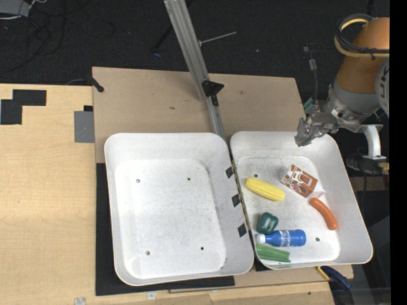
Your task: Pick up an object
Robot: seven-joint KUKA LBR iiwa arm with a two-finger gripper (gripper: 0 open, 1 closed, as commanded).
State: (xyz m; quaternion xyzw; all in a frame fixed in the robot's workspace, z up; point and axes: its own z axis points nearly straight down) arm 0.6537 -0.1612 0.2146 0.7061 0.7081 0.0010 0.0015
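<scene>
— Gripper [308,134] first: where is it?

— From the overhead camera, it hangs at the far right corner of the right bin [346,170], just over the rim, on the grey arm [359,75] with the orange band.

— Open or closed?

— I cannot tell; it is small and dark against the bin edge, and nothing shows between its tips.

— What lies in that bin?

— A yellow corn cob [265,189] near the middle, a small brown and white packet [299,180] just beside it to the right, an orange sausage [324,213] nearer the right wall. Lower down, a dark green pepper [268,222], a blue bottle [282,238] just below it, and perhaps a green pod [273,253] at the near rim.

— And the gripper's relation to them?

— Well apart from all of them.

— The left bin [121,170]?

— White, sitting side by side with the right one.
</scene>
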